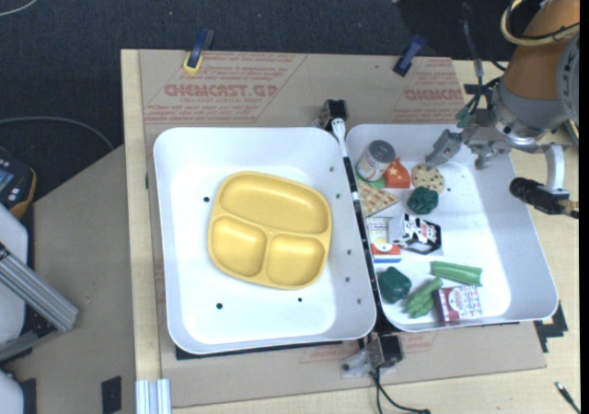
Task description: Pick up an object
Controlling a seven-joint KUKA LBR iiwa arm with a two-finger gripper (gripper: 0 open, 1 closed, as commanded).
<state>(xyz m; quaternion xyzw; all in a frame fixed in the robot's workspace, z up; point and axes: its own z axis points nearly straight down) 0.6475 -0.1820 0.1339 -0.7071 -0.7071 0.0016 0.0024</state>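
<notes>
Gripper [463, 146] hung over the right bin's [515, 247] far edge, fingers spread apart and holding nothing, small objects (can [375, 160], cookie [428, 178]) lay just beside it.

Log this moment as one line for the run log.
stage: approach | gripper: over right bin, upper part, nothing seen held | nearest: round cracker | left bin: yellow divided plate

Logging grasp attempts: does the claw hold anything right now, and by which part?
Nothing is held. The claw hangs over the upper part of the right bin, with nothing between its fingers; the round cookie lies just below-left of it.
</notes>
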